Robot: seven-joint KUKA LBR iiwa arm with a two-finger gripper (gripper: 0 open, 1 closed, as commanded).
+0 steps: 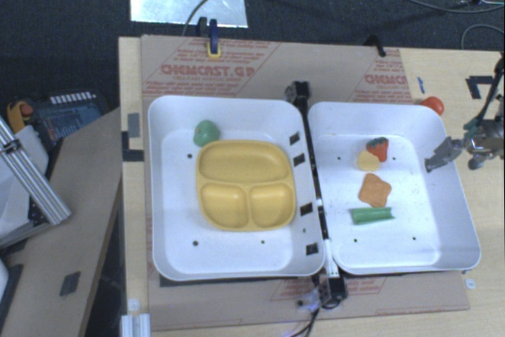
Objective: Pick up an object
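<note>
The right bin (442, 249) holds a red and orange toy piece (379, 147), a pale yellow piece (368, 162) touching it, an orange square piece (375, 189) and a green bar (371, 215). In the left bin (170, 249) a green round object (207, 132) lies by the back edge of a yellow sectioned plate (243, 184). My gripper (454, 154) hangs over the right bin's right rim, well to the right of the pieces, with nothing seen in it.
An orange ball (432, 104) lies on the bench outside the right bin's far right corner. Black clips line the divider (309, 170) between the bins. Cables cross the dark floor behind, and a metal rail (31, 177) sits at the left.
</note>
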